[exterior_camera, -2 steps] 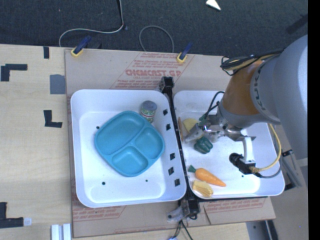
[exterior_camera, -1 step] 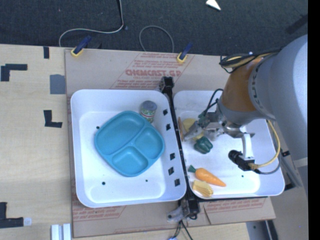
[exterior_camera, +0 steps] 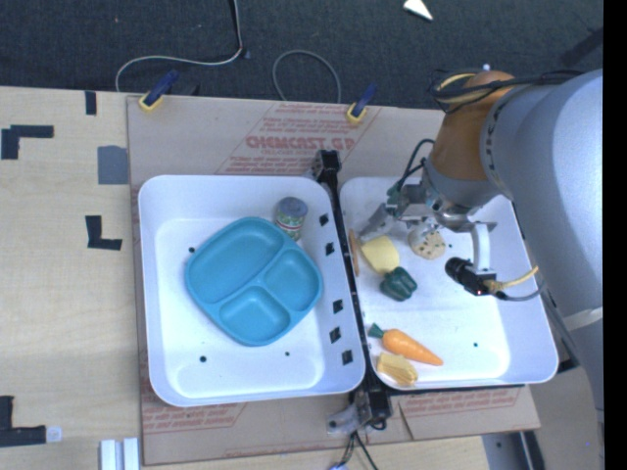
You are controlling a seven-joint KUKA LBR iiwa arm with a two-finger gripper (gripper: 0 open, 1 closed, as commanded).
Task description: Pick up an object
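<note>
Camera view shows the tool (exterior_camera: 380,225) low in the right bin (exterior_camera: 490,360), near the bin's upper left part. I cannot tell if it is spread or pressed together. Just below it lies a yellow food toy (exterior_camera: 380,255), then a green pepper (exterior_camera: 398,283). A spotted cookie (exterior_camera: 425,242) sits to the right. A carrot (exterior_camera: 411,346) and a pale yellow piece (exterior_camera: 396,367) lie lower down. The left bin (exterior_camera: 162,262) holds a blue tray (exterior_camera: 253,280) and a small can (exterior_camera: 291,214). Both bins rest on the tabletop (exterior_camera: 59,311).
</note>
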